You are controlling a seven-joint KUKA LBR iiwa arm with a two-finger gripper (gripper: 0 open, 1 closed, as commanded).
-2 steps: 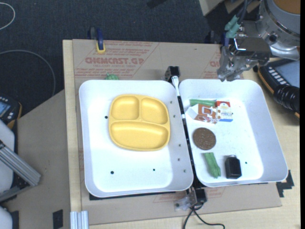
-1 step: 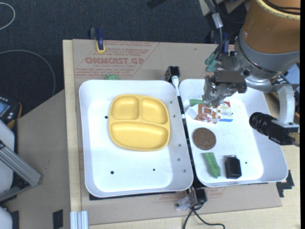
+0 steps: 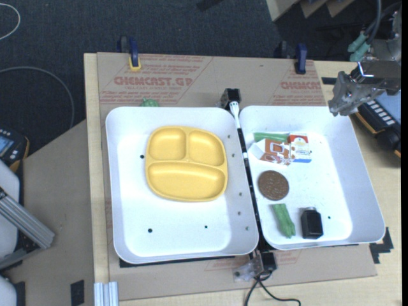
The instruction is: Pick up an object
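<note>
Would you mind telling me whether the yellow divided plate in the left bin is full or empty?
Empty. The yellow plate lies flat in the left bin, and all three of its compartments show only bare yellow surface.

**Open floor in both bins, clutter in the right one's middle**

The left bin (image 3: 127, 190) has a yellow divided plate (image 3: 186, 163) in its middle; bare floor runs all around it. In the right bin (image 3: 347, 177), a snack packet (image 3: 284, 149), brown disc (image 3: 273, 185), green piece (image 3: 284, 220) and black block (image 3: 311, 223) crowd the left half. Its right half lies open. The end effector (image 3: 341, 97) hangs over that bin's far right corner.
</note>
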